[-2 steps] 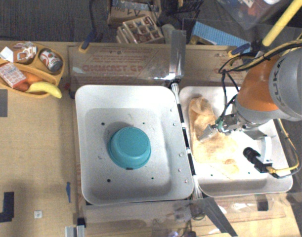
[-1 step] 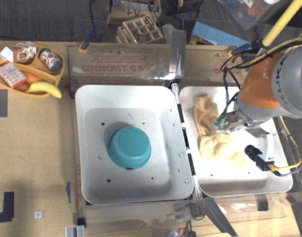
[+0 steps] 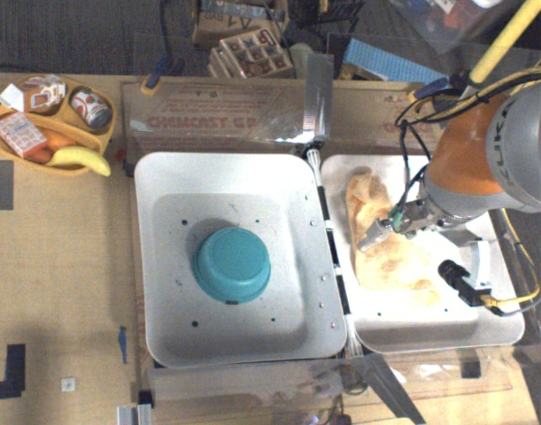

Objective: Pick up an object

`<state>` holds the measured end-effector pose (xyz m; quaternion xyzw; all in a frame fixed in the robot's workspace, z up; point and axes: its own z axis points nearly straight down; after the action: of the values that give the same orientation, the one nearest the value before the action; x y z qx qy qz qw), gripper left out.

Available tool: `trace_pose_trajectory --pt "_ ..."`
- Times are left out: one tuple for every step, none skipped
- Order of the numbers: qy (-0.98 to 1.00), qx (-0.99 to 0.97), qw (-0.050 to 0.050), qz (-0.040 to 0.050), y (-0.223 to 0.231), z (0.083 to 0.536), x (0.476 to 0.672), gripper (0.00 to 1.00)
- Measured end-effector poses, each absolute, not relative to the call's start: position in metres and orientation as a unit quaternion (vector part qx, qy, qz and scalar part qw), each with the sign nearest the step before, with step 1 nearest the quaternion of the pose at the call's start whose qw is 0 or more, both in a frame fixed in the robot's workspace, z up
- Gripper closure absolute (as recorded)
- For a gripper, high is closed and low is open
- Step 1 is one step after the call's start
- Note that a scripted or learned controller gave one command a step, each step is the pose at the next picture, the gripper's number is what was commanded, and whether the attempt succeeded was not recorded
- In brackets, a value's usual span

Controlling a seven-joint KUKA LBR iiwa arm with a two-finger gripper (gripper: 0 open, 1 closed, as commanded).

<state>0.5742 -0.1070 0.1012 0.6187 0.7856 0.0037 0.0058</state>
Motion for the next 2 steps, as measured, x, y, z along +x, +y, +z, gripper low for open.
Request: trace_pose_trajectory --pt "0.818 0.575 0.005 0.0019 -0.100 0.090 0.574 0.00" --pt "0.818 0.575 0.006 0.0037 -0.100 0.101 0.575 1.00"
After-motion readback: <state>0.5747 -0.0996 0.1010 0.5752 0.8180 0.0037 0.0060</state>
